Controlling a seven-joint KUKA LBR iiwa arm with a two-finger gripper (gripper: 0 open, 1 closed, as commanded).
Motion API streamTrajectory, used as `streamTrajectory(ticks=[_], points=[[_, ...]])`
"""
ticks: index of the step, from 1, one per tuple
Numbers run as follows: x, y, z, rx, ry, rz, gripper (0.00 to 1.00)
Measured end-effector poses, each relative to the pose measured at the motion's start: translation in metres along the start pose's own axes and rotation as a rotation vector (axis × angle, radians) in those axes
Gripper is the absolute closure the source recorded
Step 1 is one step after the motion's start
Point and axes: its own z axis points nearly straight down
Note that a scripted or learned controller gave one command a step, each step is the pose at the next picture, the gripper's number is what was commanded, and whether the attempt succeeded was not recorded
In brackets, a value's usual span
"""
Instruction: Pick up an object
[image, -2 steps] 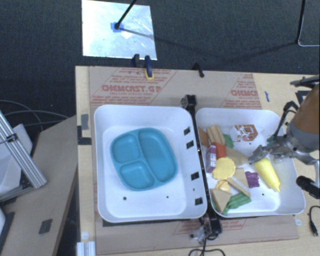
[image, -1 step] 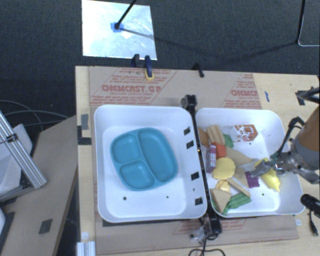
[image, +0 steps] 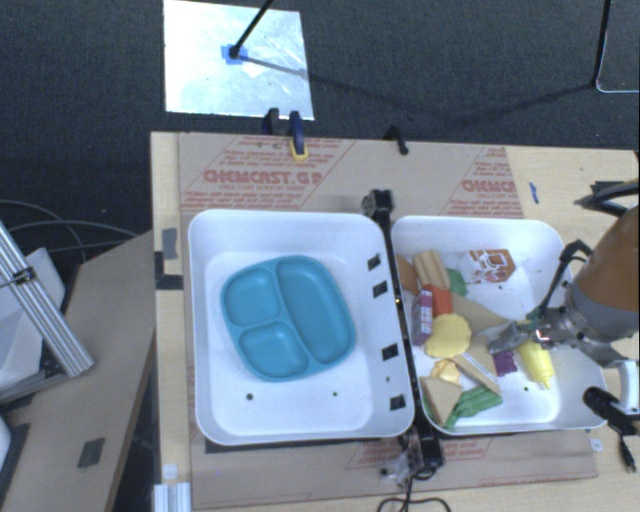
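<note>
Two white bins (image: 290, 225) on cardboard — pincer (image: 522, 338) low over right bin's toys, grip unclear.

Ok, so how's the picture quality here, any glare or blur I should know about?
Camera view: the metal sheet above the bench catches bright glare; the white bins are evenly lit and near washed out, with soft shadows; the arm and hand over the right bin look soft, and the small toy foods blur together.
</note>
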Motion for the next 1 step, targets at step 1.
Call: streamTrajectory(ticks=[1], points=[[0.0006,0.0020,-0.0150,-0.007,0.000,-0.002,1.00]])
